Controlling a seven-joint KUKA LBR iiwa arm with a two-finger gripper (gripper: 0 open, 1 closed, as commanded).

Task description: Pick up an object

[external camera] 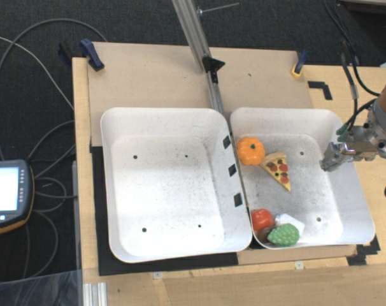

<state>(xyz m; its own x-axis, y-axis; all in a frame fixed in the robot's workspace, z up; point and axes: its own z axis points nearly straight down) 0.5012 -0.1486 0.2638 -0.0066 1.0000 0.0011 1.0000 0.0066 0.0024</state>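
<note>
From above, the gripper [330,158] hangs over the right side of the right bin [352,190], reaching in from the right edge of the camera view. It is seen from a slant, and whether it is wide or narrow cannot be told from here; nothing is visibly held by it.

The objects all lie to the gripper's left, in the left half of the right bin. Nearest is the toy pizza slice [278,169], a yellow wedge with a tan crust at its upper end and red dots on top, its tip pointing down and to the right. It lies near the gripper but clearly apart from it, with bare bin floor between them. Just beside the slice, up and to the left, sits the small orange pumpkin [251,151], round and ribbed with a dark stem spot on top, close against the bin's left wall; whether it touches the slice cannot be told.

Well below these, in the bin's lower left corner, sits a cluster of three things: a red tomato-like piece [262,219], a green knobbly piece [283,235] just beside it to the right and lower, and a white piece [288,222] partly hidden behind the green one. This cluster lies well apart from the gripper, diagonally down and to its left.

The left bin [116,171] sits beside the right one, their rims meeting along the middle.
</note>
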